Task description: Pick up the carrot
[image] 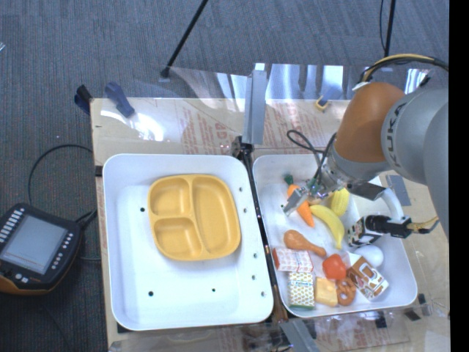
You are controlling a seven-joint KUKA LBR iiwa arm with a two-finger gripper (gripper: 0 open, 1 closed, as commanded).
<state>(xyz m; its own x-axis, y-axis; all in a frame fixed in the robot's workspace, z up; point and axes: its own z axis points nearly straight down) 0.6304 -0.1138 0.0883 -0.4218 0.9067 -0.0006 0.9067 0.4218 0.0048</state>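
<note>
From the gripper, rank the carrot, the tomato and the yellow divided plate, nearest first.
Gripper is in the right bin.
1. Carrot: right at the gripper.
2. Tomato: lower in the same bin.
3. Yellow divided plate: left bin.

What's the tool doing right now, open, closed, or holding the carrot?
Tool: down at the carrot in the right bin; open, closed or holding cannot be told.
</note>
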